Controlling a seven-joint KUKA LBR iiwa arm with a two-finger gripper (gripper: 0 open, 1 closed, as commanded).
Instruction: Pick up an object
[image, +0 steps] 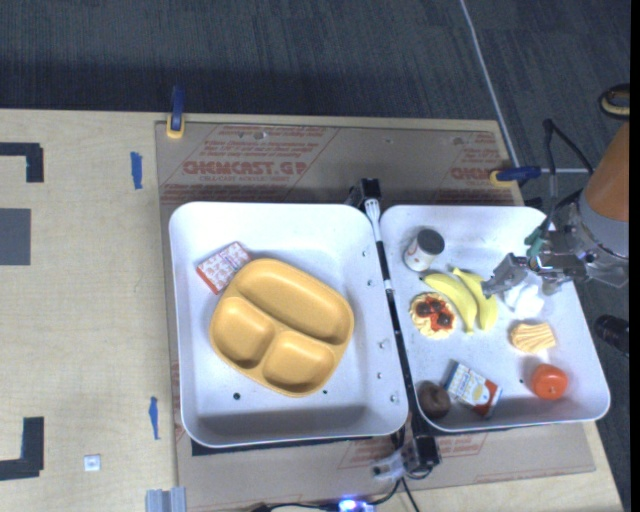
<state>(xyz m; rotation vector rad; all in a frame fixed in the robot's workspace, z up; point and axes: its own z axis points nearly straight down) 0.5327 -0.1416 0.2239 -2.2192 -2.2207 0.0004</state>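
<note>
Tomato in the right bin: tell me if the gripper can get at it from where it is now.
Probably yes. The tomato lies apart from its neighbours near the bin's front corner, and the gripper hovers further back with nothing over the tomato.

The wooden bench (80, 330) bears two white bins (190, 330) on brown cardboard (330, 160).

End effector (522, 272) hovers low in the right bin (590, 400), just beside the bananas (466, 294) — a small pizza (433, 313) touches them, a tomato (548, 381) lies well apart — the yellow tray (281, 325) fills the neighbouring bin (190, 300).
</note>
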